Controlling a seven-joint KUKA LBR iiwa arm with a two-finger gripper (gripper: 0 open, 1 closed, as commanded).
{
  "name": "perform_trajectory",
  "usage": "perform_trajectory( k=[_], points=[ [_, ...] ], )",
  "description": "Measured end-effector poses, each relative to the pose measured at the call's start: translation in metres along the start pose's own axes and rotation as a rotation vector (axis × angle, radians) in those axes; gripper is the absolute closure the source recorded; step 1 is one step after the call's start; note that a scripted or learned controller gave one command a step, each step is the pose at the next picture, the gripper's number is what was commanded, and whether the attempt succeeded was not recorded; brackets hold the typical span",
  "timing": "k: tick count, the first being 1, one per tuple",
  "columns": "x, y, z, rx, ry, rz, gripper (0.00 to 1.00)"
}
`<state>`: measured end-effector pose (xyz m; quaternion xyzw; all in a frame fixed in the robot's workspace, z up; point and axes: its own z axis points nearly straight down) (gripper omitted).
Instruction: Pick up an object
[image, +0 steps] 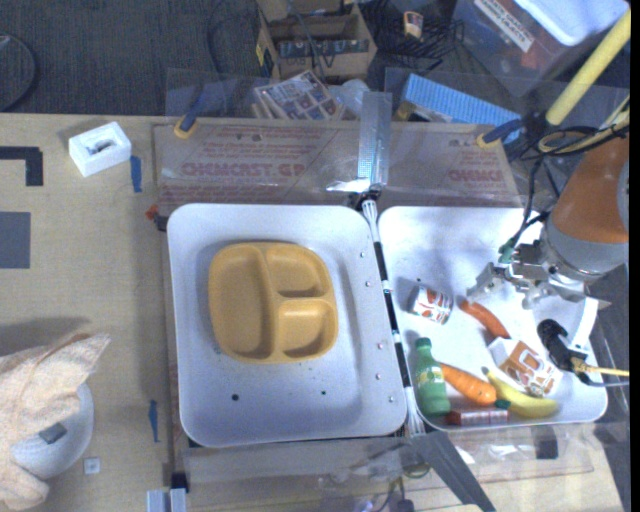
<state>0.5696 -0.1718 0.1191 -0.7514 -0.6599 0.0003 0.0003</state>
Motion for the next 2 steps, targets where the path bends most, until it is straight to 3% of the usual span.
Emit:
perform_trajectory(
  k=[1, 2],
  points=[
    [0.023, -0.023, 0.031, -0.007, 0.000, -0.019, 0.00],
    [0.021, -0.022, 0.020, -0.012, 0.000, -0.015, 1.00]
  ],
)
